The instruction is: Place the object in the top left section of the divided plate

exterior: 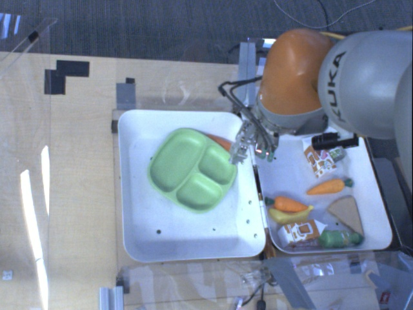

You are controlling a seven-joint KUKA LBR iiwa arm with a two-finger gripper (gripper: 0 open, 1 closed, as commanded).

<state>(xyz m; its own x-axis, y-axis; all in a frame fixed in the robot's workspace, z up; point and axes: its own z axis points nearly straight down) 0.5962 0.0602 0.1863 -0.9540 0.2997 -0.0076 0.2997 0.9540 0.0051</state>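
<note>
The light green divided plate (192, 168) lies tilted in the left white bin (148, 237), with one large section and two smaller ones. An orange object (219, 140) peeks out behind the plate's upper right rim, partly hidden by the plate and the gripper. My gripper (253, 148) hangs below the orange wrist band, over the wall between the two bins, right at the plate's right rim and touching or just beside the orange object. Whether anything is held cannot be seen from this angle.
The right bin (377, 234) holds a small carton (322, 161), a carrot (328, 186), an orange and yellow piece (288, 207), a tan wedge (345, 212), another carton (301, 231) and a green item (337, 239). The arm covers that bin's upper part.
</note>
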